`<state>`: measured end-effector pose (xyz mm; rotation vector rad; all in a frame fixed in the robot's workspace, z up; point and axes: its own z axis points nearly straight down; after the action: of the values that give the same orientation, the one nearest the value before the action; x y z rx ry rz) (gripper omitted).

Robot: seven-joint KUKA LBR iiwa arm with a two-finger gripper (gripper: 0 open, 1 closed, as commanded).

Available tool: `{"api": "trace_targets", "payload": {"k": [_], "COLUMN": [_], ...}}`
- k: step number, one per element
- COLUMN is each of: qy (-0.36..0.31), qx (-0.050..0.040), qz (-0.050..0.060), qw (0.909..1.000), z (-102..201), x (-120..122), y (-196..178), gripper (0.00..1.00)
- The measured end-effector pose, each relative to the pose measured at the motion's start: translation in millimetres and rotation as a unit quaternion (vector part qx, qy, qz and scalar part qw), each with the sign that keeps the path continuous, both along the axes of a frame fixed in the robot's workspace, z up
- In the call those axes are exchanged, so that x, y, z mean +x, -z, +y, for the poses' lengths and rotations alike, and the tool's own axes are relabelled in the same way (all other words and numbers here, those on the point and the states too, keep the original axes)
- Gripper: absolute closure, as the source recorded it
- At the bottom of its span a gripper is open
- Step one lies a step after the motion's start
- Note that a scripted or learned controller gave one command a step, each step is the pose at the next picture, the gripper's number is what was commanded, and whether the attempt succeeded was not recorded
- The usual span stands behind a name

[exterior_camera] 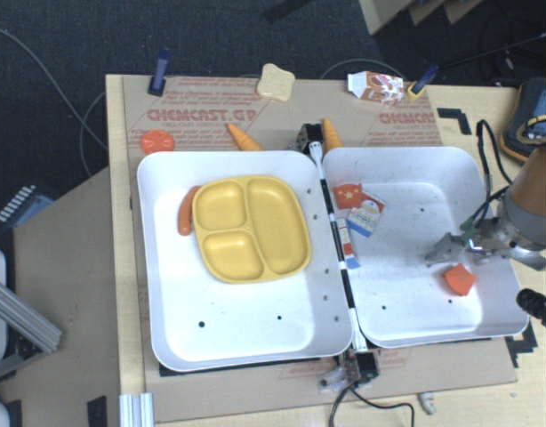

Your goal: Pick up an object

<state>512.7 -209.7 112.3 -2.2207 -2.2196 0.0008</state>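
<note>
In the right bin (pixel 406 323) a small orange block (pixel 460 280) lies near the right wall. My gripper (pixel 447 248) hangs just above and a little left of it, close to the bin floor, with nothing visibly held. A red, white and blue packet (pixel 358 208) lies at that bin's upper left. The left bin (pixel 237 332) holds a yellow divided plate (pixel 252 229), and a red sausage (pixel 184 213) lies against the plate's left edge.
On the cardboard behind the bins lie a bread slice (pixel 276 81), a carrot (pixel 244 138), an orange disc (pixel 155 140), a blue clip (pixel 159 71) and a small carton (pixel 377 86). Cables run along the right side beside the arm.
</note>
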Motion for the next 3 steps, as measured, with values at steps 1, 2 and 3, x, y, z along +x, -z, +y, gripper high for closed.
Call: {"api": "trace_targets", "payload": {"k": [1, 2, 3], "qy": [0.000, 0.001, -0.001], "qx": [-0.0001, -0.0006, -0.0003], "qz": [0.000, -0.001, -0.002], "qw": [1.0000, 1.0000, 1.0000], "z": [-0.5, -0.6, 64.4], "x": [-26.8, -26.2, 47.4], "y": [28.1, 18.0, -33.4], "gripper": [0.00, 1.00, 1.00]}}
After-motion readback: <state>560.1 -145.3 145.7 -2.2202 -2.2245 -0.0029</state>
